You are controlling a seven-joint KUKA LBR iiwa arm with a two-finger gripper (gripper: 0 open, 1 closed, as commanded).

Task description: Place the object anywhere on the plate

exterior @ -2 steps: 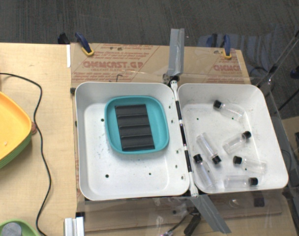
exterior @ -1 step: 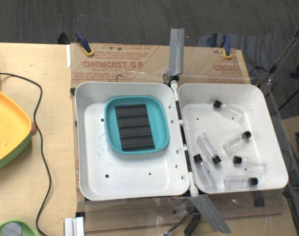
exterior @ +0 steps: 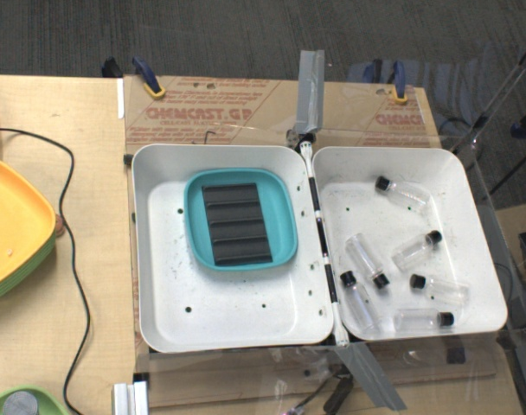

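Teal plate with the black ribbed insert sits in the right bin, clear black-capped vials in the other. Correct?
Not quite. The camera view shows the teal plate with the black ribbed insert in the left white bin; the clear plastic vials with black caps lie in the right white bin.

I'm looking at a lab test bench: two white bins (exterior: 159, 318) sitting on clamped cardboard (exterior: 246, 106), clear capped vials (exterior: 401, 193) lying loose, cable (exterior: 73, 258) trailing across, grey carpet behind.
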